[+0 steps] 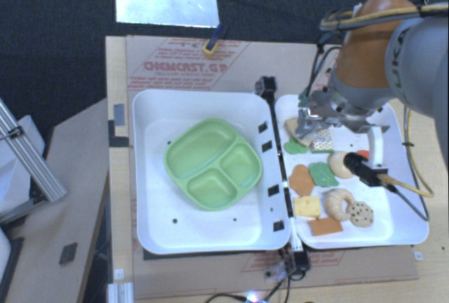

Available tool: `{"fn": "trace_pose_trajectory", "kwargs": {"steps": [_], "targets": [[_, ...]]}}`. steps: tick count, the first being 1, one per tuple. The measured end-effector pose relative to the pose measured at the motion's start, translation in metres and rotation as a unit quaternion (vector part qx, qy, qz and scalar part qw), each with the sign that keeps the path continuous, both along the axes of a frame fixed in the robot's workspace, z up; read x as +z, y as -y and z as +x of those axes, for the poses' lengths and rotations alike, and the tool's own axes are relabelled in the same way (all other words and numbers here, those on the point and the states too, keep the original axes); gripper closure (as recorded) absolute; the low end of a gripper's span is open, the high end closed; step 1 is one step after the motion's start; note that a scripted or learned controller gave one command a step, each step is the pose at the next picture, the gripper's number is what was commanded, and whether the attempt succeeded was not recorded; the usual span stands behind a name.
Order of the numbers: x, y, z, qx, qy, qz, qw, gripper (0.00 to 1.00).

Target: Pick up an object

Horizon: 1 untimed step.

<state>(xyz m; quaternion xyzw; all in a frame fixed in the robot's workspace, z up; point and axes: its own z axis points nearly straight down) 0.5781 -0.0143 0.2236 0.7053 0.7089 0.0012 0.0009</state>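
My gripper [305, 128] hangs low over the far left part of the right bin [407, 224]. It sits right above a tan piece [290, 127], a green leaf-shaped piece [296, 148] and a speckled square cracker [322, 141]. From this slant nothing can be made out in its grasp. Nearer the front of the bin lie an orange piece [302, 180], a green piece [323, 174], a cream round piece [341, 164], a yellow cheese square [306, 207], a ring-shaped bagel [339, 202], a chip cookie [360, 213] and an orange square [325, 226].
The left bin [151, 224] holds a light green divided plate [212, 163]. A black-clipped divider [276, 161] runs between the bins. The grey arm with its orange band [372, 42] reaches in over the right bin's far side.
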Motion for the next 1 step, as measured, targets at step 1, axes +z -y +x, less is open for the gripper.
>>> {"fn": "trace_pose_trajectory", "kwargs": {"steps": [1], "targets": [[0.0112, 0.0108, -0.0060, -0.002, 0.000, -0.0003, 1.0000, 1.00]]}}
